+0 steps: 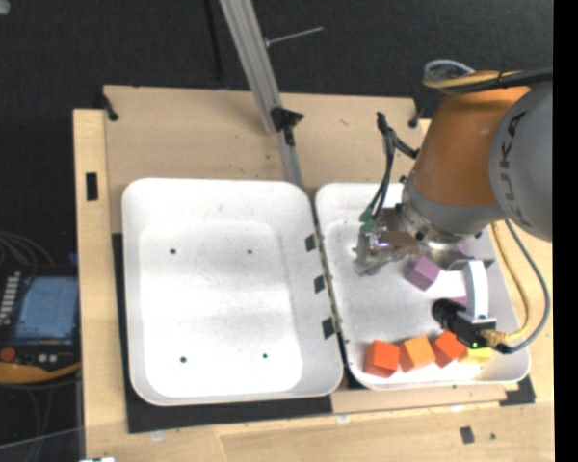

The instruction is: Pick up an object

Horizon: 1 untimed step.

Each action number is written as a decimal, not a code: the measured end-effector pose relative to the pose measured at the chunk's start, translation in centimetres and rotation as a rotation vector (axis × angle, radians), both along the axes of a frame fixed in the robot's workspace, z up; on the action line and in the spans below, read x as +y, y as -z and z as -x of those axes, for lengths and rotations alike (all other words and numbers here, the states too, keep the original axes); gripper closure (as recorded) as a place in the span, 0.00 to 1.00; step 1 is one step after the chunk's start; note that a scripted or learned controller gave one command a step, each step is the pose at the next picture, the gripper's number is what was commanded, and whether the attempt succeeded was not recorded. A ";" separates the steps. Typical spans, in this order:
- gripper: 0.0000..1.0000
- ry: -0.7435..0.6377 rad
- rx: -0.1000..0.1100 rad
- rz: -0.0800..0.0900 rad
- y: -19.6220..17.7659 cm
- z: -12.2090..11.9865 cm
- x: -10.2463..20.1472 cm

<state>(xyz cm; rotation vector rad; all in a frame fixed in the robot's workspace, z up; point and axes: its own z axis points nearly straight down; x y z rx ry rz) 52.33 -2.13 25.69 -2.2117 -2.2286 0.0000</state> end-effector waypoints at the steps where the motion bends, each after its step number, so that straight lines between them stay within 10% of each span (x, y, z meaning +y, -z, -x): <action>1: 1.00 0.001 0.002 0.000 1.5 -0.2 5.2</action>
